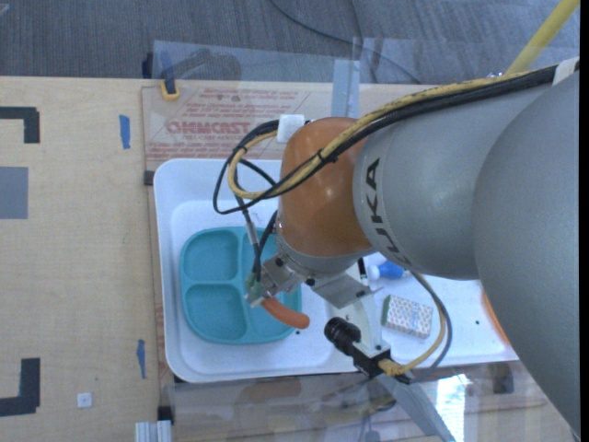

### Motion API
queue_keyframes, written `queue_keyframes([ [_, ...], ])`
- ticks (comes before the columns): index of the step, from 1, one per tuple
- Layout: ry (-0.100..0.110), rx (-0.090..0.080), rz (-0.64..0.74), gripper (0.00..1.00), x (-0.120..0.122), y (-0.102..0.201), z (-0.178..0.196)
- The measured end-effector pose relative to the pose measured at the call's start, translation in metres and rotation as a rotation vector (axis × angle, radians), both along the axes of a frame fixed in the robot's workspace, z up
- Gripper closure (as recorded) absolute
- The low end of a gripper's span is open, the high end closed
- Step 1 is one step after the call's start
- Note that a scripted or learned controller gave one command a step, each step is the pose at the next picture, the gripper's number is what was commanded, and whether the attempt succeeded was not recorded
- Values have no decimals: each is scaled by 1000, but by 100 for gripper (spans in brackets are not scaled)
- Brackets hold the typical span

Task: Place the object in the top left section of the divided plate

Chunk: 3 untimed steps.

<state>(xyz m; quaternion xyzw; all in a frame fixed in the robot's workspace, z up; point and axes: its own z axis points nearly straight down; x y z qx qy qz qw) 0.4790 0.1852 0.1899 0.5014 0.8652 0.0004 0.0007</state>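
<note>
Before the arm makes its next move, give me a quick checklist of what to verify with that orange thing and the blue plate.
1. Orange object located: ok, it lies at the lower right edge of the divided plate.
2. Object between the fingers: cannot tell, the wrist hides the gripper.
3. Top left section free to receive it: ok, nothing lies in it.
4. Object already in that section: not ok, it is at the far edge.
5. Plate flat inside the white bin: ok.
6. Other items clear of the plate: ok, the checkered block lies well to its right.
</note>
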Motion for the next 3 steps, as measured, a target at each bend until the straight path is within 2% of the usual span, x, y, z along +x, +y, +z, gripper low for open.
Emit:
queue_keyframes([
  [1, 0, 0, -246, 100, 0, 26, 4],
  [2, 5, -1, -196, 100, 14, 29, -22],
  [3, 1, 0, -201, 100, 28, 29, 17],
])
